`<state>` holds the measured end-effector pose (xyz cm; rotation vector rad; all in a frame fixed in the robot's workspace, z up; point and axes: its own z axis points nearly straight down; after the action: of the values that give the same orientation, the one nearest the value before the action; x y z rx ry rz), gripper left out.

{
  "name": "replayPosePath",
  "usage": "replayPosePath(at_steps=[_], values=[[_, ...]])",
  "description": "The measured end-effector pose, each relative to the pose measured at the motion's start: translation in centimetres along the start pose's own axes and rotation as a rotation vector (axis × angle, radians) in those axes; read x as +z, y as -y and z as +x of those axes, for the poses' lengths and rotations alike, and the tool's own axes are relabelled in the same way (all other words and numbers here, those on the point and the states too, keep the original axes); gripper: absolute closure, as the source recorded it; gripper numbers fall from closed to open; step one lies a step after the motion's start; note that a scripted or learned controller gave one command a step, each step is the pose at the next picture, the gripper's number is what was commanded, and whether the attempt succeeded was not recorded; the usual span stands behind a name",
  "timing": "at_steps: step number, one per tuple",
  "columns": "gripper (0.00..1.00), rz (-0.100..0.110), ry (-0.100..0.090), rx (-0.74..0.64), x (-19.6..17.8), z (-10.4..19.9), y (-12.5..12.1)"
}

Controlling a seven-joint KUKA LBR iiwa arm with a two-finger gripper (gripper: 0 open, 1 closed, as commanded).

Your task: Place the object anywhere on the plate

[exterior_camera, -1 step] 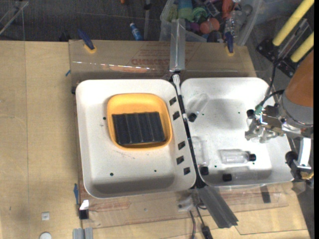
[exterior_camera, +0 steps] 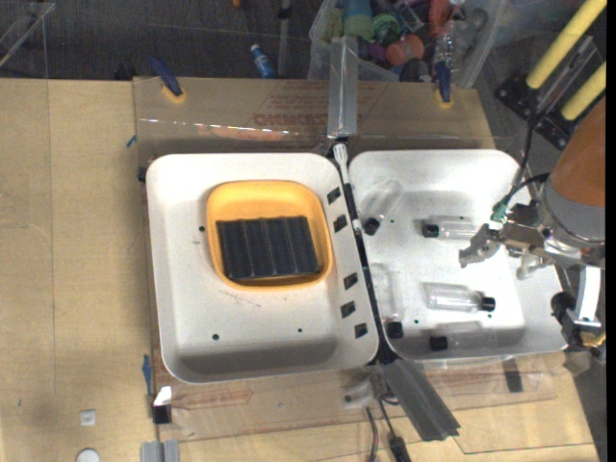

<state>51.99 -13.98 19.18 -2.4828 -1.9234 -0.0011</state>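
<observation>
At three o'clock over the right bin my gripper hangs; I cannot tell the state of my jaws. Clear vials lie below, well apart from the yellow plate at nine o'clock. Being round and slick, they may roll away or slip free.

1. A robotics lab or test workshop, seen from above at a slant.
2. A plain wooden bench bears two shallow white bins side by side, held by clamps and tape.
3. A grey industrial arm with an orange band reaches in from the right.
4. Behind the bench stands a clear tub of bright plastic toys.
5. Loose cables trail at the front edge.
</observation>
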Motion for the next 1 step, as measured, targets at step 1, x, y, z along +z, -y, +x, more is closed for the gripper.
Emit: replayPosePath(at_steps=[1], values=[[0.0, -0.001, 0.002, -0.077, -1.81, -3.27, -6.86]])
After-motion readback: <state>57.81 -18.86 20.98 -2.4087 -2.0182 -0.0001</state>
